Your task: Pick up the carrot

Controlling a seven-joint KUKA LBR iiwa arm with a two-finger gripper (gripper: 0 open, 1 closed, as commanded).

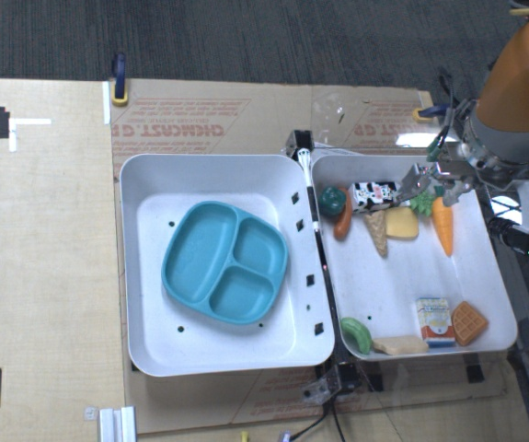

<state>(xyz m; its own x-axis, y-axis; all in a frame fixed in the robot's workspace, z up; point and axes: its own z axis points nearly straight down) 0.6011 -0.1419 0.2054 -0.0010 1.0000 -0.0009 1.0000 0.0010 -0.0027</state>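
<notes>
The orange carrot with its green leafy top lies lengthwise near the far right wall of the right bin, leafy end toward the back. My gripper reaches in from the right and sits right over that leafy end, at or just above it. The arm's grey wrist and orange band rise behind it. Whether the carrot is gripped cannot be made out.
Close to the carrot's left are a yellow cheese wedge, a cone, a cow-patterned carton, a sausage and a dark green item. Near the front lie a waffle, small box and green vegetable. The left bin holds a teal plate.
</notes>
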